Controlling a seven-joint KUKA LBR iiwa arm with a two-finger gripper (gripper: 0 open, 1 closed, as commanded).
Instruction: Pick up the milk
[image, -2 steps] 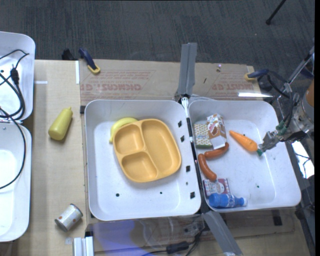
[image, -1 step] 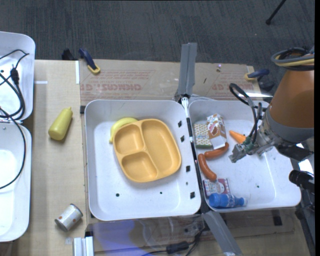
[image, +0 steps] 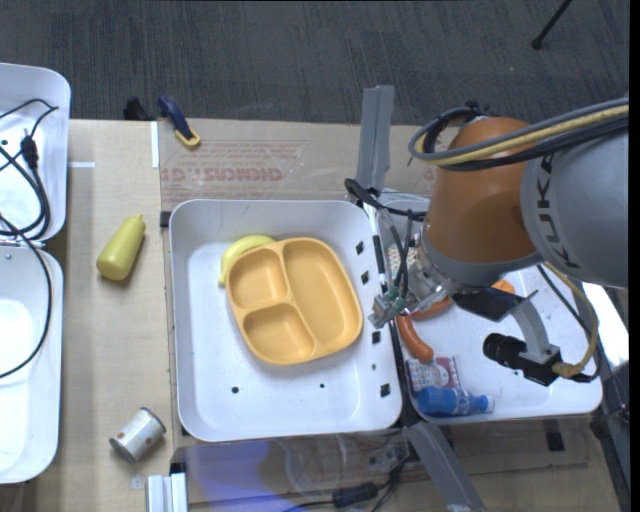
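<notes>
Milk (image: 433, 375) in right bin (image: 560, 395), just below arm (image: 480, 200)

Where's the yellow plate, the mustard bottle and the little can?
Plate (image: 292, 300): camera view, on its middle divider.
Mustard bottle (image: 121, 249): camera view, middle of its body.
Can (image: 137, 434): camera view, on its side wall.

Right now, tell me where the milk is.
The milk carton lies in the right bin, near its front-left corner, between the orange sausage and the blue bottle.
</notes>
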